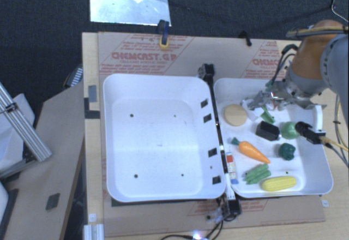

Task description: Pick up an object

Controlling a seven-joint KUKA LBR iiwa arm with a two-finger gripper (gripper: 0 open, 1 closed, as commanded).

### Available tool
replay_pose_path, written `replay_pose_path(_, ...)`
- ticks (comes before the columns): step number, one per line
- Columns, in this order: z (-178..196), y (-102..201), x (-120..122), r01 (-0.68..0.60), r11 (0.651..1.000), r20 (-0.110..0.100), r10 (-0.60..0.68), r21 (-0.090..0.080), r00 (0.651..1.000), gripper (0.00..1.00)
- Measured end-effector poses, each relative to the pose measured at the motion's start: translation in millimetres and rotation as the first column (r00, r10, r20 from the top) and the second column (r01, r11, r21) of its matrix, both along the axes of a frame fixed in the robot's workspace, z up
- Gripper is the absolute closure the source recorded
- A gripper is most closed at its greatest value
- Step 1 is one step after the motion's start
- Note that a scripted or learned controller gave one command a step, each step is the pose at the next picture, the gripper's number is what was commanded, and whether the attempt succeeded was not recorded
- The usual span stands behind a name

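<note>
Toy carrot [253, 150] is lying well below the gripper [265, 100], which is hovering over the right bin [322, 171]; finger state unclear, nothing visibly grasped.

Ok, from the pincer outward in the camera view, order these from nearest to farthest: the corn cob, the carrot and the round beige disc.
1. Round beige disc, just left of the pincer, at the right bin's top left.
2. Carrot, lower down, near the bin's middle.
3. Corn cob, farthest, by the bin's front edge.
</note>
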State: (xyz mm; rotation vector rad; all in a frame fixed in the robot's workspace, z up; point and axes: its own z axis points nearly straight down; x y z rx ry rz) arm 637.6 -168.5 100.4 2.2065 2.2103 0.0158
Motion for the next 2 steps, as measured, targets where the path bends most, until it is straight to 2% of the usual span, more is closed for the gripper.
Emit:
replay_pose_path(1,-16,44,-67,-0.001,1.0,-0.024,0.001,0.008,1.0,0.0)
replay_pose_path(2,-16,-23,-123,0.008,1.0,-0.023,-0.008,0.004,1.0,0.0)
